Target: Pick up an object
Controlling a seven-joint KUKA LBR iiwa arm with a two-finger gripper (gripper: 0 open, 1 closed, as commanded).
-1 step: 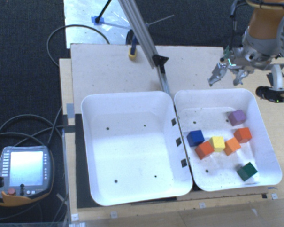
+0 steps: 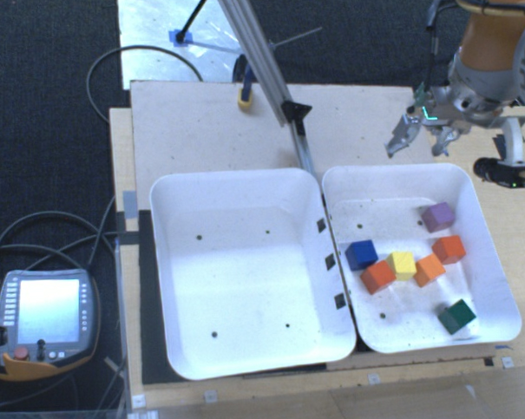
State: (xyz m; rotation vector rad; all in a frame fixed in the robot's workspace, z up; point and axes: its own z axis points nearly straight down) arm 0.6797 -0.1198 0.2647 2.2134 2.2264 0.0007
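The right bin (image 2: 485, 238) holds several small blocks. A purple one (image 2: 437, 216) lies toward the back. Blue (image 2: 361, 255), yellow (image 2: 403, 264) and three orange blocks (image 2: 378, 276) (image 2: 428, 268) (image 2: 449, 248) cluster in the middle. A green block (image 2: 457, 316) sits alone near the front. My gripper (image 2: 420, 142) hangs above the bench just behind the right bin's back rim, well clear of the blocks. It is open, with its fingers (image 2: 399, 142) spread and nothing between them.
The left bin (image 2: 173, 252) stands beside the right one, sharing a middle rim. A slanted metal pole (image 2: 265, 61) crosses the bench behind the bins. A teach pendant (image 2: 43, 322) with cables lies on the floor at the left.
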